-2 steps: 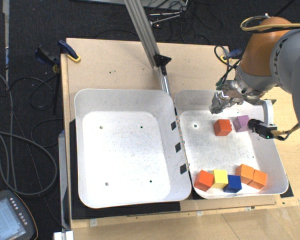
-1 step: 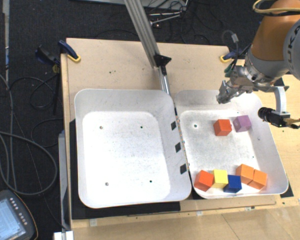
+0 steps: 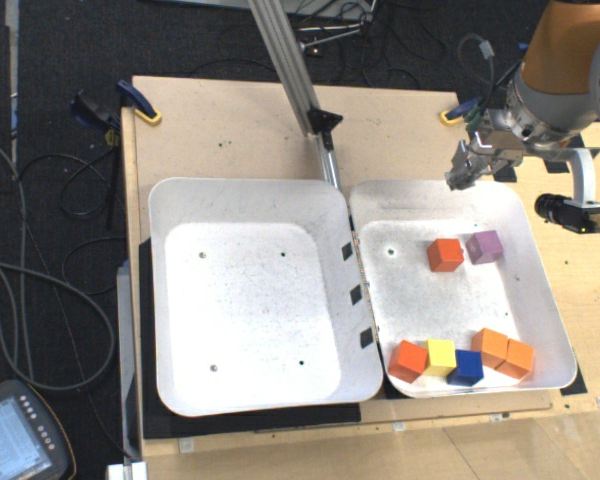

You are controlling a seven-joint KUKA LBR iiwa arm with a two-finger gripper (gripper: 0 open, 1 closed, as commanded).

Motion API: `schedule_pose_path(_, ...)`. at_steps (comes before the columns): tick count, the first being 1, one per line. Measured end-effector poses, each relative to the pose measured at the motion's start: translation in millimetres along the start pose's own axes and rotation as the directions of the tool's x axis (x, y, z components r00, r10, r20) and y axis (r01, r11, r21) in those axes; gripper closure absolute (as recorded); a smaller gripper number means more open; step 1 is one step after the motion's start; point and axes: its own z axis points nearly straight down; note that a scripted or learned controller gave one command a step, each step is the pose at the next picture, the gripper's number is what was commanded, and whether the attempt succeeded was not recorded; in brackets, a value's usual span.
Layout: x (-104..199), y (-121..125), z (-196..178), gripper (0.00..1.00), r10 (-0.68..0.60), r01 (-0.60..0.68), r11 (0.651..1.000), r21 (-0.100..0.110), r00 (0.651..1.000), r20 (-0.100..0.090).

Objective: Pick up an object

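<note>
The right bin [image 3: 540, 288] holds several small blocks. An orange-red cube [image 3: 445, 255] and a purple cube [image 3: 484, 247] lie side by side near its far end. Along the near wall sit an orange block [image 3: 409, 360], a yellow cube [image 3: 441, 356], a blue cube [image 3: 468, 367] and two orange blocks [image 3: 505, 352]. My gripper [image 3: 464, 173] hangs over the bin's far right rim, above and behind the purple cube, with nothing visible between its fingers.
The left bin [image 3: 170, 268] lies beside the right one. A slanted metal pole [image 3: 285, 53] crosses from the top to the gap between the bins. Clamps [image 3: 140, 103] sit at the board's far corners. Cables lie on the dark floor around.
</note>
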Motion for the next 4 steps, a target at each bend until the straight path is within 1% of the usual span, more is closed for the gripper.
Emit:
schedule_pose_path(1, 55.5, -17.9, 2.0, 1.0, -0.005, 0.005, 1.0, 0.008, 1.0, -0.004)
schedule_pose_path(2, 96.1, -49.6, 17.1, 1.0, -0.004, 0.004, 1.0, 0.012, 1.0, -0.003)
schedule_pose_path(3, 151.8, -73.4, 17.0, 1.0, -0.006, 0.006, 1.0, 0.01, 1.0, -0.004)
schedule_pose_path(4, 190.3, -95.8, 35.3, 1.0, -0.004, 0.004, 1.0, 0.011, 1.0, -0.003)
